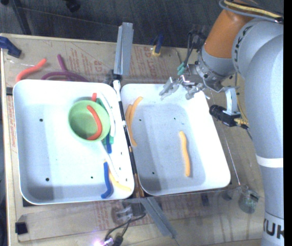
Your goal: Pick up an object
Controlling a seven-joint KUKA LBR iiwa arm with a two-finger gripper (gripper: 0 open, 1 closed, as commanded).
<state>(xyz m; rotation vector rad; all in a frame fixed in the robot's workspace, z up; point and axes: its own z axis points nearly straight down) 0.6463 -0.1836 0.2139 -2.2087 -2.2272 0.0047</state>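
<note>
My gripper [179, 89] hovers over the far rim of the right bin [212, 181], open, with nothing between its fingers. A long orange strip [185, 153] lies in the right half of that bin, well in front of the gripper. Two more orange strips [131, 114] rest against the bin's left wall. In the left bin [28, 137] a green bowl [87, 121] holds a red curved piece [99, 118]. A blue piece [106, 182] and a yellow piece [119, 182] lie near that bin's front right corner.
A metal bar [123, 47] stands at the back between the bins. An orange stick [30, 69] and a purple loop [64, 76] lie on the bench behind the left bin. Blue clamps [7, 46] grip the bench edge.
</note>
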